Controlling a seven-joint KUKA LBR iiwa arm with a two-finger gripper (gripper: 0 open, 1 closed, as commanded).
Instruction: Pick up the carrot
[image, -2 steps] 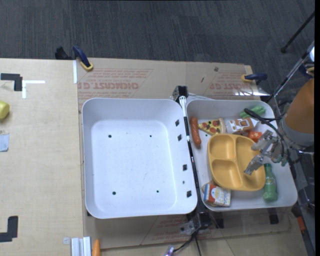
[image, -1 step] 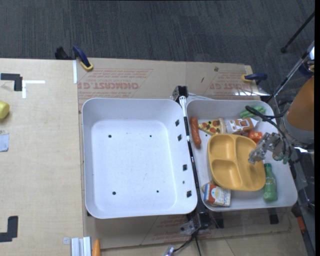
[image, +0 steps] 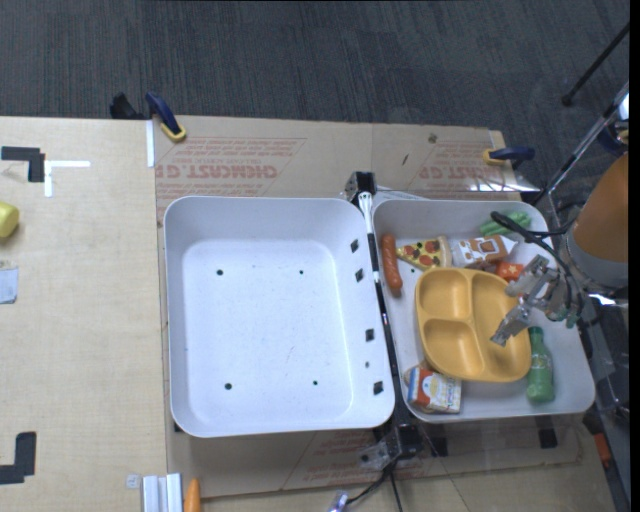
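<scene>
Lying side by side: left bin (image: 270, 225) at 9 o'clock, right bin (image: 400, 330) at 3. Yellow tray (image: 455, 320) fills right bin's middle. Arm (image: 605, 225) enters from 3 o'clock. Green bottle (image: 540, 368) beside tray at 4. Gripper (image: 512, 328) over tray's 3 o'clock edge, fingers apart, nothing between. Carrot (image: 390, 264) by bin's left wall, 10 o'clock of tray.

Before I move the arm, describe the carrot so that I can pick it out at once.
Look in the right-hand white bin, along its left wall. The carrot lies there lengthwise, just left of the pizza slice and above the yellow divided plate. It is the one slim orange-red stick there; its neighbours are flat or printed.
</scene>
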